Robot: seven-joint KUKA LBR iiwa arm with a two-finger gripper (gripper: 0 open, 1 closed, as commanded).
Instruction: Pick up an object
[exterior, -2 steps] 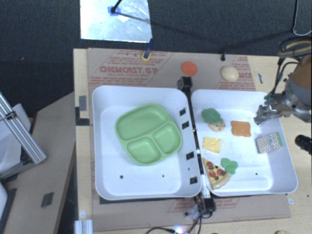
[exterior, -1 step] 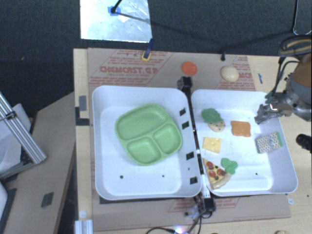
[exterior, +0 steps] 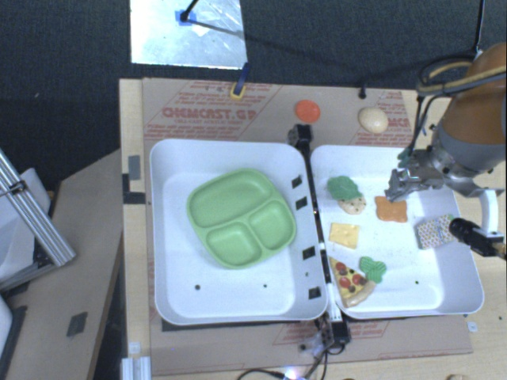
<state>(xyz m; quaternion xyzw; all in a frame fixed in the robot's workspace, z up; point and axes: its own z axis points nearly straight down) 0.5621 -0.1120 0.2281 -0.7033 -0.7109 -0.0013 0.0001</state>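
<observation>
My gripper (exterior: 395, 191) hangs over the right bin (exterior: 463, 287), near its far right part, just above an orange flat piece (exterior: 391, 210). To the left of that piece lies a green leafy toy (exterior: 343, 186) on a beige round piece (exterior: 353, 205). In front of them are a yellow square slice (exterior: 344, 234), a pizza slice (exterior: 353, 281) and a small green sprig (exterior: 371, 268). A grey patterned piece (exterior: 434, 231) lies at the right, close under the wrist. Nothing shows between the gripper's tips.
The left bin (exterior: 170, 287) holds a green divided plate (exterior: 240, 218). Behind the bins, on the cardboard, sit an orange ball (exterior: 307, 111) and a beige egg shape (exterior: 373, 119). The divider between the bins bears black clips (exterior: 310, 252).
</observation>
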